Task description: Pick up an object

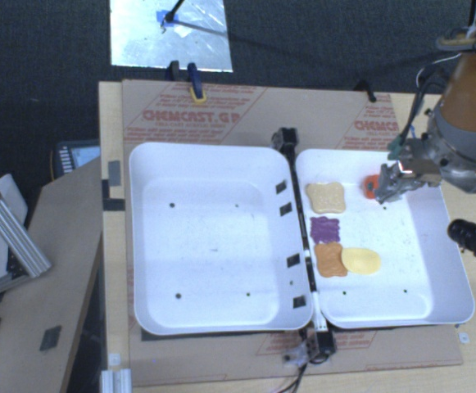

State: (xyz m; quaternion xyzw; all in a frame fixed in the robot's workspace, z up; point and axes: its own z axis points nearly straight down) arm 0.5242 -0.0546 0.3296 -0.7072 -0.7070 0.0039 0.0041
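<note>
Two shallow white bins are carried side by side on the tabletop (246,113), which is covered by a printed cardboard sheet. The left bin (213,236) is the larger fixture as seen from above; small dark marks are seen on its floor. The right bin (434,260) is joined to it along a central seam fitted with dark clips.

The arm (467,105) is seen entering from the 3 o'clock side, with its orange band above the grey wrist. The end effector (389,182) is positioned low over the right bin, toward the 12 o'clock part of that bin. Whether its fingers are parted or closed cannot be told, since they are blurred against the bin floor.

Five small flat objects are located in the right bin. A beige piece (326,196) lies near the seam, at 9 o'clock from the end effector. A purple piece (325,229) lies at 6 o'clock from the beige piece, just beside it. An orange-brown piece (330,259) lies at 6 o'clock from the purple piece, and a yellow piece (360,261) is touching it on its 3 o'clock side. A red-orange object (371,187) is located just beside the end effector, on its 9 o'clock side; contact between the two cannot be confirmed.

A reflective grey plate (170,23) lies beyond the tabletop at 12 o'clock.
</note>
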